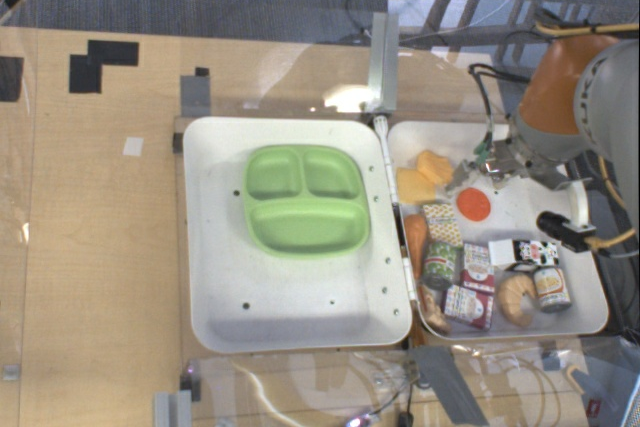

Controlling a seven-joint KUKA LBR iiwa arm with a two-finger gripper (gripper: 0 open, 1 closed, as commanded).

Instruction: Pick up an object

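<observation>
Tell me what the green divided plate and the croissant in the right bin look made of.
The green divided plate: probably moulded plastic, matte and evenly coloured, with soft rounded compartment ridges. The croissant: likely a plastic toy, tan with a slight sheen, though the view cannot rule out real pastry.

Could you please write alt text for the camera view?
A grey robot arm reaches from the right, its claw low over toy food crowding the right bin, near an orange disc. The left bin holds a green divided plate.
</observation>
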